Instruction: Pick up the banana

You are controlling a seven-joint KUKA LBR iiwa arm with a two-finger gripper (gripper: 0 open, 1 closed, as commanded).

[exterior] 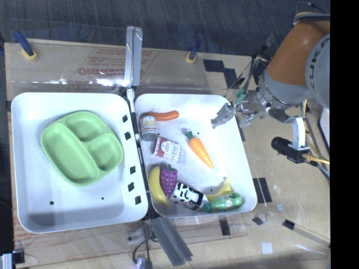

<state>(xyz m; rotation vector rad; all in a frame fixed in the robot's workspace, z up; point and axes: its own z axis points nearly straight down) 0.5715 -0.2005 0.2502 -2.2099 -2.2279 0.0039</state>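
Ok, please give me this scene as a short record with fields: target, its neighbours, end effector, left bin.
target: banana, lying along the left wall of the right bin, near its front corner
neighbours: grapes touching its right side; carton just beyond
end effector: above the right bin's far right corner, holding nothing, far from banana
left bin: holds a green plate
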